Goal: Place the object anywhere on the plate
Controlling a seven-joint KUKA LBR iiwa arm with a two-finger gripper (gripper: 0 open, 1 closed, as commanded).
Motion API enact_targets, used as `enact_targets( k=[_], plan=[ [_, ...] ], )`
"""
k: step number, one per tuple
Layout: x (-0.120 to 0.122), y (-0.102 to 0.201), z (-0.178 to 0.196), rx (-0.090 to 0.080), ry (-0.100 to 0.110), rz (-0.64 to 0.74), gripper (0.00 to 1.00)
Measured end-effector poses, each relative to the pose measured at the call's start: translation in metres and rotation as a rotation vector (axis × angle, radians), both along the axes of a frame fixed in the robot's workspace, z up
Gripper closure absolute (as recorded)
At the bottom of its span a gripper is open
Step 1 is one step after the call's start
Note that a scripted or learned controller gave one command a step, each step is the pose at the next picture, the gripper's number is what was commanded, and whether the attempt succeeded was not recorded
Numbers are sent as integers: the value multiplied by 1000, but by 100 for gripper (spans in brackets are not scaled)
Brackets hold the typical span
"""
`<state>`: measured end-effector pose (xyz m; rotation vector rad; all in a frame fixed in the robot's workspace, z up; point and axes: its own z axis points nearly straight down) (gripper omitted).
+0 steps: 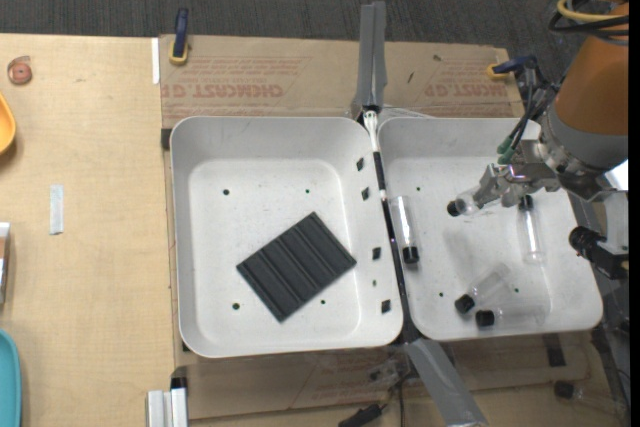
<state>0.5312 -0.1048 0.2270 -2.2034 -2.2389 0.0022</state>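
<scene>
Two shallow white plastic bins with rounded corners sit side by side on a bench covered with brown cardboard. The left bin (pixel 200 155) has a smooth matte floor with a few small dark holes. On that floor lies the plate (pixel 296 266), a flat dark grey rectangle with parallel ridges running along its length, turned at a slant to the bin walls. Nothing rests on it.

The right bin (pixel 440 315) holds several clear tubes with black caps. One tube (pixel 404 233) lies along the bin's left wall, its cap at the near end. A second tube (pixel 531 233) lies further right, below the gripper, nearly transparent against the white floor. Two short black-capped pieces (pixel 476 307) lie close together near the front wall, with a faint clear body beside them.

The gripper (pixel 480 198) hangs over the right bin, its metal parts shiny, below the grey wrist and orange band. A small dark round tip shows at its left end. Whether the jaws are released or clenched cannot be told from this angle, and no tube is visibly between them.

A blue clamp (pixel 180 33) grips the cardboard at the rear left.
</scene>
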Motion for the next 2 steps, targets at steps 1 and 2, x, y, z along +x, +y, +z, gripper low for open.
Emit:
enact_targets(
  k=[1,2],
  plan=[
    [-8,77,-31,0,-1,79,100],
    [-37,152,-37,0,3,246,100]
  ],
)
